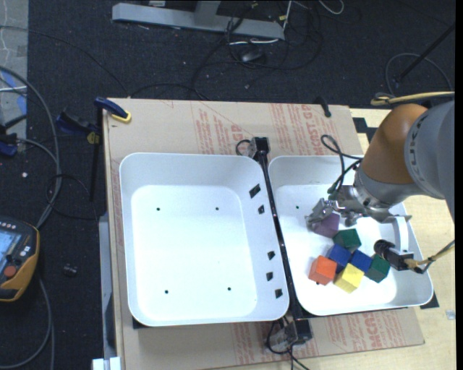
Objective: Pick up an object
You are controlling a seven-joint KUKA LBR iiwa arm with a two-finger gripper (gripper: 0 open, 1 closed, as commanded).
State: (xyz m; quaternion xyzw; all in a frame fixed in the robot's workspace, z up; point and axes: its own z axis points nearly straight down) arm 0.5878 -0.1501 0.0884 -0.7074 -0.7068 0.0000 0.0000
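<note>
A dark speckled carpet floor [65, 50] surrounds the desk [188, 123], whose top is a tan cardboard sheet with red printing. Black cables [43, 155] trail over the floor at left, near a yellow-and-black handheld device [14, 256]. A grey bar [195, 20] lies at the top.

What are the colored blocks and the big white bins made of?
The blocks, like the orange block and yellow block, look like painted wood or hard plastic: solid matte colors, crisp edges; the picture can't tell which. The right bin and left bin look like smooth molded plastic, with rounded corners and a soft sheen.
</note>
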